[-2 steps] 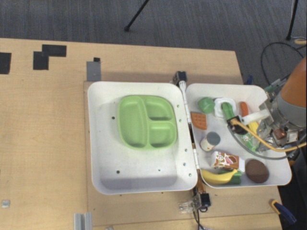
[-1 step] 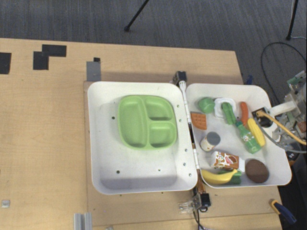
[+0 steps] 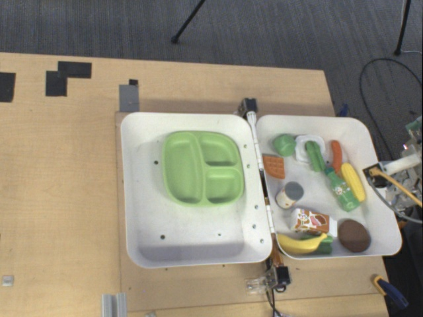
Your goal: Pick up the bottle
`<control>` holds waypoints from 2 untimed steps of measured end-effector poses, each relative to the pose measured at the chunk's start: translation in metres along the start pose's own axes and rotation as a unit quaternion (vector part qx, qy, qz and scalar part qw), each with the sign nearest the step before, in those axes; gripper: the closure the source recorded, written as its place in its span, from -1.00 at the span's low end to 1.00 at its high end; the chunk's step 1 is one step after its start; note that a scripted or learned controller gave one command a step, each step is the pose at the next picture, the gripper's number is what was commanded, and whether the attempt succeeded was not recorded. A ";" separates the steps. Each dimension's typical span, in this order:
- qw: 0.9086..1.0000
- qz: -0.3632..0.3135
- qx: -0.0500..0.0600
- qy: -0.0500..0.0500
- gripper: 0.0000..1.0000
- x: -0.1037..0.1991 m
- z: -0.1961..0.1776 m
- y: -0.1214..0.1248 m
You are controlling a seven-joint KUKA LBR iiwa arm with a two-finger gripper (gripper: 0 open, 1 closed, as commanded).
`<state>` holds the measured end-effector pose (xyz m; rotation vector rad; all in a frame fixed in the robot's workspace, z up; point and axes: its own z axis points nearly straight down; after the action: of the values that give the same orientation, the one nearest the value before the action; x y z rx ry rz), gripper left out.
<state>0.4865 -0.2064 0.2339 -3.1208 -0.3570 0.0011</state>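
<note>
Grey carpet lies beyond the counter. Beside the corn, the bottle needs a lengthwise-centred pinch; my hand's grip state I cannot tell.

Worktop: I am seeing pale matt wood. Two bins: smooth white plastic, showing a slight sheen. Divided plate: matt green plastic. Bottle: glossy green plastic. Floor: rough grey carpet.
</note>
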 end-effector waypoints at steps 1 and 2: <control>1.000 -0.019 0.001 0.001 1.00 0.010 -0.011 -0.038; 1.000 0.010 0.001 0.000 1.00 0.004 0.009 -0.018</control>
<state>0.4867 -0.1879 0.2253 -3.1231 -0.3241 0.0015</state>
